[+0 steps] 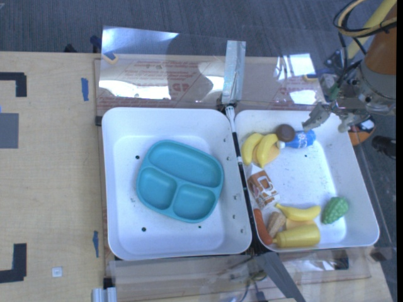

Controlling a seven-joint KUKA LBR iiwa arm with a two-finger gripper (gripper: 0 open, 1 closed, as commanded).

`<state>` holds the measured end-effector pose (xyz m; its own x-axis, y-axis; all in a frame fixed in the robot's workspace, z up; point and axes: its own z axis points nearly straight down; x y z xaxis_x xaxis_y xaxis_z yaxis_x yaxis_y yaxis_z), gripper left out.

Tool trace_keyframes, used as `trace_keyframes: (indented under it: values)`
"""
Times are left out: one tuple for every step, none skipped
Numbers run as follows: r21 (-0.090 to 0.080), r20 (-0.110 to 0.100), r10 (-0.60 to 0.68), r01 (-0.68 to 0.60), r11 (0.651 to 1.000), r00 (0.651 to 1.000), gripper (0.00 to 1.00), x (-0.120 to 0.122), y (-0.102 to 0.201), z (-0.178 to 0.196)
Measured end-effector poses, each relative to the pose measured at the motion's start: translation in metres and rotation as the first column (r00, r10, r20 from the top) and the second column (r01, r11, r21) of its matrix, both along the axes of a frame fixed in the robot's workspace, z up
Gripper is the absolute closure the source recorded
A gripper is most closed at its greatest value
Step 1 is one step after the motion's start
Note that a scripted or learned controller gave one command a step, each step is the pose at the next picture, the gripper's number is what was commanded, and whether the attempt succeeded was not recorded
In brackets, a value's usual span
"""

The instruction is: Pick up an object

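Note:
My gripper [329, 121] hangs over the far right corner of the right bin [356, 168], open, with nothing between its fingers. Just left of and below it lie a small blue object [301, 139] and a brown ball [285, 131]. A bunch of yellow bananas [261, 148] sits beside them at the bin's far left. Along the near side lie a brown-and-white snack packet [262, 189], a single banana [300, 212], a yellow bottle [297, 236], a green bumpy fruit [335, 209], an orange carrot-like piece [261, 226] and a tan piece [275, 221].
The left bin [119, 137] holds a teal divided plate [179, 181]. A clear plastic sheet and a metal post [233, 74] stand behind the bins. Yellow and black cables [362, 14] loop above the arm at top right. The wooden bench [47, 168] extends left.

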<state>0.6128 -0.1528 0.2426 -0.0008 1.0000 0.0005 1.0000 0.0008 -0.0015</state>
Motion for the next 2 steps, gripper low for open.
trace_keyframes:
  values:
    - [0.000, 0.000, 0.000, 0.000, 1.000, 1.000, 0.00, 0.000, 0.000, 0.000]
    - [0.002, -0.012, 0.009, -0.009, 1.000, 1.000, 0.00, 0.031, -0.012, -0.105]
